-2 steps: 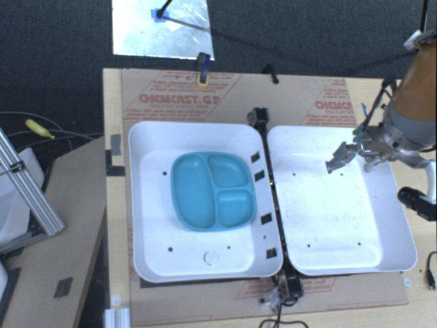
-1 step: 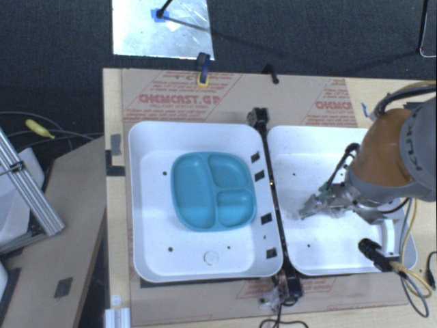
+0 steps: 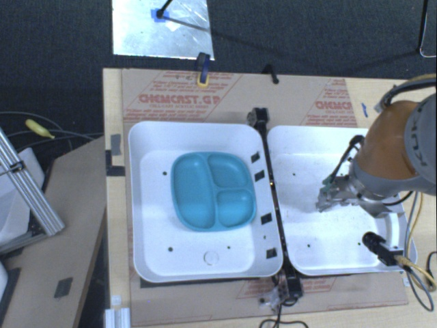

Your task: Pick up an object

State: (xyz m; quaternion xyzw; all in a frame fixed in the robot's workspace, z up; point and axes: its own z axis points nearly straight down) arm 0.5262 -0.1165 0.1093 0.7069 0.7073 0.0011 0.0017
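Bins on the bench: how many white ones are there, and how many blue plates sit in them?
White bins: 2, the left bin and the right bin
Blue plates: 1, the blue plate in the left bin
Total: 3

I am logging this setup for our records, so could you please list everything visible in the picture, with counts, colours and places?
Shallow white plastic bins: two, white, side by side on the bench; left bin, right bin.
Light blue plastic plate with three compartments: one, blue, lying flat in the middle of the left bin.
Brown cardboard sheet with red print: one, under both bins.
Shiny silver metal sheet: one, on the dark floor behind the bench, with a small blue mark on it.
Yellow-and-blue clamp: one, at the cardboard's far edge.
Grey arm with orange band: one, reaching in from the right over the right bin.
Hand: one, metal grey, low over the right bin's floor.
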